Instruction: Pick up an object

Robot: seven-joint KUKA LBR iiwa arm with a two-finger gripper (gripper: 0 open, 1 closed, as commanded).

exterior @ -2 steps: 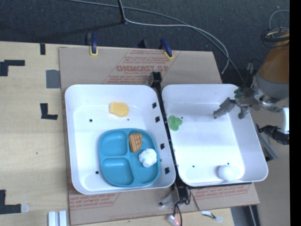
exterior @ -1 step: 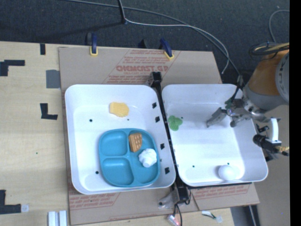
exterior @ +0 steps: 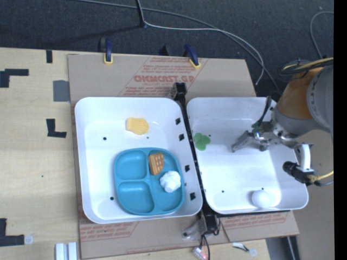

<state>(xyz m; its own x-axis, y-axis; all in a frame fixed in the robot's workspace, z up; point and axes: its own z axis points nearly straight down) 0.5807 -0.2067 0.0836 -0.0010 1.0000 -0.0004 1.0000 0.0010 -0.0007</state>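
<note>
A small green object (exterior: 201, 141) lies at the left side of the right bin (exterior: 233, 110), close to the divider. A white ball (exterior: 264, 198) rests near that bin's front right corner. My gripper (exterior: 239, 144) hangs over the middle of the right bin, pointing left, about a hand's width to the right of the green object and apart from it. Nothing shows at its tip. In the left bin (exterior: 95, 118) lie a yellow piece (exterior: 137, 125) and a blue divided tray (exterior: 133, 186), which carries a brown waffle-like piece (exterior: 156, 163) and a white lump (exterior: 171, 181).
The grey arm with its orange band (exterior: 295, 99) comes in over the right bin's right wall. A black divider (exterior: 187, 140) runs between the bins. Both bins sit on cardboard (exterior: 157, 75) held by blue clamps at the back. Cables cross the dark floor behind.
</note>
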